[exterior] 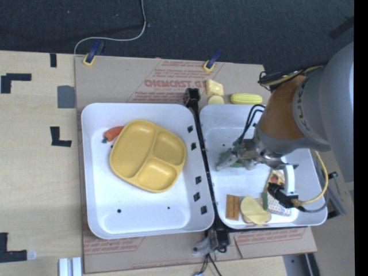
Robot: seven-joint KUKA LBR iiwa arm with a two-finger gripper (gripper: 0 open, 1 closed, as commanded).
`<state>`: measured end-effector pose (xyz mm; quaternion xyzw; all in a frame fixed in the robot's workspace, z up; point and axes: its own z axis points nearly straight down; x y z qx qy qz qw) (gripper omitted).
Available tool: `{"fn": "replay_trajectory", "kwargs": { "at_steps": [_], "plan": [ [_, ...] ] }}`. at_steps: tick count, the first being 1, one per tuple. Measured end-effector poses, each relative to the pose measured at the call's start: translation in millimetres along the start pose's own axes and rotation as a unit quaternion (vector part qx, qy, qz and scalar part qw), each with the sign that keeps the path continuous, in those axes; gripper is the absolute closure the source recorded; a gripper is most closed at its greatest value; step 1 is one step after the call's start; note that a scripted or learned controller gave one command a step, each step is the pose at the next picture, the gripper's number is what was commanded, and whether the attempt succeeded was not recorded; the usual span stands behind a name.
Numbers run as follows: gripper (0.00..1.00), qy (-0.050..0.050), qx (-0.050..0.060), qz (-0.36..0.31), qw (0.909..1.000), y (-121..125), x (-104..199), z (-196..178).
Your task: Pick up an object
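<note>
Object selection is open: the nearest candidates are a brown wafer and a pale round slice, both lying flat at the near edge of the right bin. They touch each other and sit close against the bin's near wall. The gripper is positioned low over the bare middle of the same bin, pointing toward the divider between the two bins, and is apart from both candidates. Whether it is released or clenched cannot be told from this view, and nothing is visibly held in it. Fault 1, empty grasp: if closure is commanded at the present position, the gripper would probably meet only the bin floor. Fault 2, double or slipped grasp: the wafer and slice are thin, flat and in contact, so a descent on one is likely to push or drag the other, or to slide off the low edge. Fault 3, wall collision: the near wall may obstruct an approach to either item. In the left bin, a yellow divided plate looks too broad to be gripped except at its rim, and an orange carrot lies just beside that rim, leaving little clearance. A corn cob and a cheese block rest outside the bins.
</note>
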<state>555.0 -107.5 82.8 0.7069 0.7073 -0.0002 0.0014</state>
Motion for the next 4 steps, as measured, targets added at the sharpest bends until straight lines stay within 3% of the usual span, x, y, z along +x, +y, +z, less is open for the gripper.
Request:
{"fn": "replay_trajectory", "kwargs": {
  "at_steps": [1, 2, 3, 4],
  "plan": [
    [0.0, 0.001, 0.0, -0.001, 1.0, 34.4, 14.7, -2.4],
    [0.0, 0.0, -0.002, -0.001, 1.0, 72.4, 6.7, -62.9],
    [0.0, 0.001, 0.002, 0.001, 1.0, 23.6, -0.9, 1.0],
    [1.0, 0.001, 0.0, -0.001, 1.0, 26.3, -0.2, -12.5]
  ]
}}
